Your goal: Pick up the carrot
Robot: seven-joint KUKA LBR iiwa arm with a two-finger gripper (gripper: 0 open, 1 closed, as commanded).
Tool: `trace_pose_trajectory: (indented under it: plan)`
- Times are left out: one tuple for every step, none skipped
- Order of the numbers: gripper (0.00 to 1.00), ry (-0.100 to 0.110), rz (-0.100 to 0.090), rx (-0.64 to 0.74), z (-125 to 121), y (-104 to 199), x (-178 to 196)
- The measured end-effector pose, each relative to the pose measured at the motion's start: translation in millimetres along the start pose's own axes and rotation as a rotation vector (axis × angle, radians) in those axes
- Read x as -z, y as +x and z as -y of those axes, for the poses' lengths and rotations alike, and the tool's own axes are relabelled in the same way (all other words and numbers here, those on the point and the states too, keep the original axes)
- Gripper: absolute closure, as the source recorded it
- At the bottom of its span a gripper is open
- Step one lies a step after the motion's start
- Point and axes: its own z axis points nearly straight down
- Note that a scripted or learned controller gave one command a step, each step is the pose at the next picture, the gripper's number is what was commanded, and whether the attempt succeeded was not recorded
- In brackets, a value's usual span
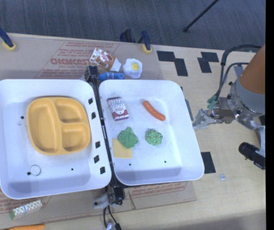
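Seen from above at a slant: two shallow white bins side by side on the bench. In the left bin [2, 128], a yellow divided plate [58, 124]. In the right bin [184, 143], the carrot [154, 110] lying slantwise in the far half, free of any grip; near it a small red carton [118, 109], a green leafy piece [127, 137] resting partly on a yellow cheese slice [122, 150], and a clump of peas [154, 137]. Off the right bin's right rim, over bare bench, the gripper [205, 119]; spread of its tips too blurred to tell. Behind the bins, a toy fried egg [133, 68].
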Motion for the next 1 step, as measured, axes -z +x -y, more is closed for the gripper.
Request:
trace_pose_trajectory:
  plan:
    - [1.0,-0.001,0.001,0.082,-7.2,-4.9,119.1]
